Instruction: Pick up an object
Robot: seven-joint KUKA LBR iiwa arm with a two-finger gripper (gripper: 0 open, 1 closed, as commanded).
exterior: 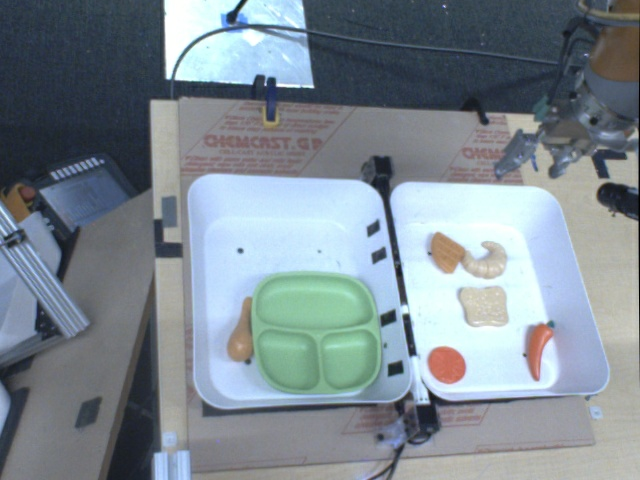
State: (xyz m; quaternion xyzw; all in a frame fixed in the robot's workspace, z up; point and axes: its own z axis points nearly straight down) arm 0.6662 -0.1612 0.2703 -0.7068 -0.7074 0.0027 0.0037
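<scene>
Nearest, carrot (539,349) lies well below open, empty tool (538,157).

2 bins sit side by side on the bench (130,268), touching along their inner walls: the left bin (215,203) at 9 o'clock, the right bin (570,258) at 3 o'clock.

In the left bin, a divided tray (315,330) lies toward 6 o'clock, with a drumstick-shaped toy (241,333) just beside it at 9 o'clock.

In the right bin, a toast-shaped piece (484,306) lies near the centre. A wedge-shaped piece (447,253) is at 11 o'clock from it, a curled croissant-shaped piece (487,259) at 12 o'clock beside the wedge, a round disc (447,365) at 7 o'clock, and a carrot-shaped toy (539,350) at 4 o'clock near the wall.

The gripper (540,154) hangs beyond the right bin's far edge at 1 o'clock.
</scene>
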